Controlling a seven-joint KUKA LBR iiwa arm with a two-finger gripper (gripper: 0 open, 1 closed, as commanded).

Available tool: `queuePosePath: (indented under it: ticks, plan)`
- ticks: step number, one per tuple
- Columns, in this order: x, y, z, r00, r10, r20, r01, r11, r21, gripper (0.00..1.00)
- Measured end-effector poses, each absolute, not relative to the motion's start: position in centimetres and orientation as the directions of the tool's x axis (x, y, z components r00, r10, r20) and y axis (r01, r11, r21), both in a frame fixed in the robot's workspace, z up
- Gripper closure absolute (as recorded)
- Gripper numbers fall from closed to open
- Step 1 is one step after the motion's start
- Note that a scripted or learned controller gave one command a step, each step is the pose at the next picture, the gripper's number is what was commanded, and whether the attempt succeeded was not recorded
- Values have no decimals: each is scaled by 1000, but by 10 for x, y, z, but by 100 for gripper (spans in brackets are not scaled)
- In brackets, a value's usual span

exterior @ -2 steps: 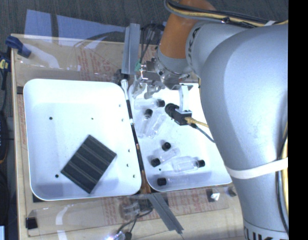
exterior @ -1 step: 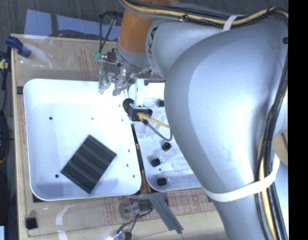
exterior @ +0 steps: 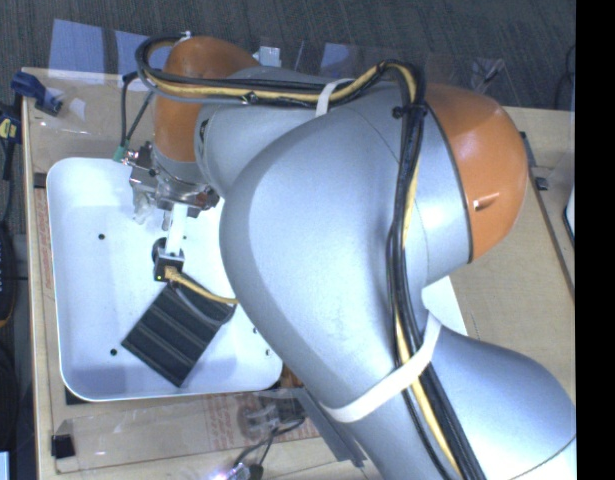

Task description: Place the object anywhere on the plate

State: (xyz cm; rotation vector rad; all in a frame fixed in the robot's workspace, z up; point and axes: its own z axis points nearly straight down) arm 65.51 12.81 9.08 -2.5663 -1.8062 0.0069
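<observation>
One white bin (exterior: 82,268) lies under the gripper (exterior: 149,206), whose opening and hold you cannot tell from above, and with the arm (exterior: 337,268) covering the rest, you cannot judge where the object lies, its weight, or a grasp point

The bin (exterior: 82,268) is plain white. The arm (exterior: 327,268) is smooth grey with orange bands (exterior: 487,188), and its cable (exterior: 287,93) is yellow and black. The end effector (exterior: 152,208) is silvery. The surface (exterior: 547,268) is pale wood colour.
</observation>
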Motion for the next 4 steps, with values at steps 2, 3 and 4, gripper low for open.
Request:
queuePosePath:
  ticks: [2, 3, 4]
  plan:
    - [550, 143, 208, 51, 999, -2, 999, -51, -8, 100]
    - [536, 99, 348, -154, 988, 0, 988, 154, 0, 100]
    - [545, 153, 145, 5, 1000, -3, 1000, -5, -9, 100]
